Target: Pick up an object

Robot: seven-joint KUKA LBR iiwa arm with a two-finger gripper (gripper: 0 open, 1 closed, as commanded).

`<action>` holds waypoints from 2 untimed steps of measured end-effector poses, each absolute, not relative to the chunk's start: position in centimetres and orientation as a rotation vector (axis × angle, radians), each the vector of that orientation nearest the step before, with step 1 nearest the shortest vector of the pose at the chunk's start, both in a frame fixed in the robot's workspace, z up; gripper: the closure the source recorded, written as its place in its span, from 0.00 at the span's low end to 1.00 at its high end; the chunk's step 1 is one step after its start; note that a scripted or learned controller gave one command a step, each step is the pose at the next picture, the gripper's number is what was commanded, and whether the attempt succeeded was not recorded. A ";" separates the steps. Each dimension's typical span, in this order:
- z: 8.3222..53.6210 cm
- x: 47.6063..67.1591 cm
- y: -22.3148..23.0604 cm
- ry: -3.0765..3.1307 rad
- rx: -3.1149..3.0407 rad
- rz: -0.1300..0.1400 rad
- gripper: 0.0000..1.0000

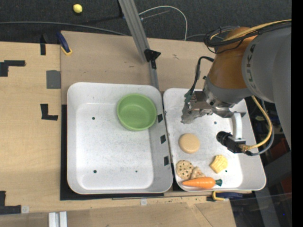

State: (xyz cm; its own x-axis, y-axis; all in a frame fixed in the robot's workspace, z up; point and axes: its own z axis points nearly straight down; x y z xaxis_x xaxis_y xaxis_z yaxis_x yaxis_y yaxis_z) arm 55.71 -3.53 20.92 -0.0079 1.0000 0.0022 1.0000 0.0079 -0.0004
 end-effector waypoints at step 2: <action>22.1 55.7 6.5 -2.229 -2.212 -0.001 1.00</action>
